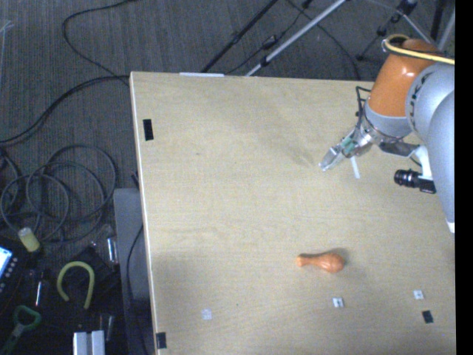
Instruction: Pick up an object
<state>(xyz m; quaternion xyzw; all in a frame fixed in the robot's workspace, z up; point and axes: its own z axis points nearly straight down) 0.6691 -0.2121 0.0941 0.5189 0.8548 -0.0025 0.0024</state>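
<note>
Camera view, I saw my gripper up over the tan bench top, its two thin fingers spread apart with nothing between them, the small orange pear-shaped object lying well below it, apart.

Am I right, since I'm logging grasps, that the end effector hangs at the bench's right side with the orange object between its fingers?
Not quite. The camera view shows the orange object lying on the bench, apart from the end effector, which does hang at the right side.
</note>
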